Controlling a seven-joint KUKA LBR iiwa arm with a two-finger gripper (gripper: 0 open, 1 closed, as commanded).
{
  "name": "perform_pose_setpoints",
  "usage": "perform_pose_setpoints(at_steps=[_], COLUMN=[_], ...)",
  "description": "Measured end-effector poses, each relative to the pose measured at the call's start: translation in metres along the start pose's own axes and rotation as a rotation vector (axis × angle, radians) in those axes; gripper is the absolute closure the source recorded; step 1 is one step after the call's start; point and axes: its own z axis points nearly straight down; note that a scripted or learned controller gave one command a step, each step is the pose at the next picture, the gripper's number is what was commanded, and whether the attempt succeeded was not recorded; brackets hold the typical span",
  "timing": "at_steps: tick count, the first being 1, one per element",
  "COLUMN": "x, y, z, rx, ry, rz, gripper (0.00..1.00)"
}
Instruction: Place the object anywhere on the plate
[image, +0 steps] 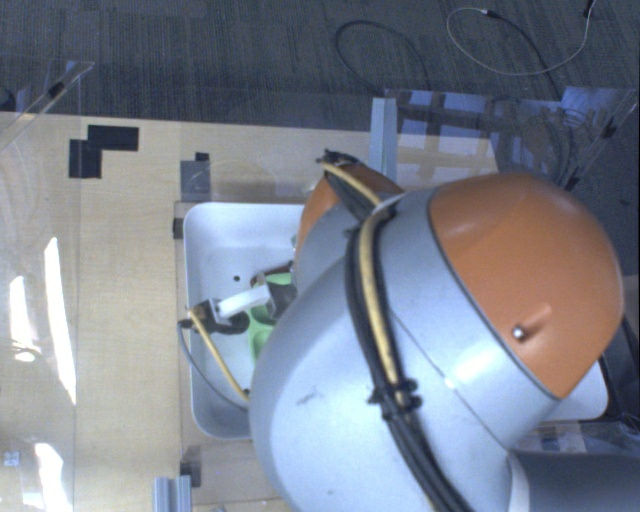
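Camera view: arm (420, 350) covers bin (212, 228) right half; left wall open; tool (275, 283) state unclear.

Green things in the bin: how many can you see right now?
1: a green thing sits in the white bin, close beside the arm and partly covered by it. The arm blocks much of the scene, so more may be hidden.

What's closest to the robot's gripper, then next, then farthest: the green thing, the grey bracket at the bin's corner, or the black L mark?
From the gripper, down in the bin:
1. green thing, right beside it, inside the bin.
2. grey bracket, at the bin's far left corner.
3. black L mark, out on the bench, farther left.
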Motion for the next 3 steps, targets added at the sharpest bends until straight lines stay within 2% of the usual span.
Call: perform_pose_setpoints(at_steps=[1,2,3], x=[0.077,0.067,0.140], y=[-0.027,-0.034,-0.013], z=[0.009,-0.186,-0.089], rx=[-0.013,-0.018,-0.019], ry=[-0.021,-0.008,-0.015], rz=[0.015,0.041,0.016], gripper=[1.00,1.00,1.00])
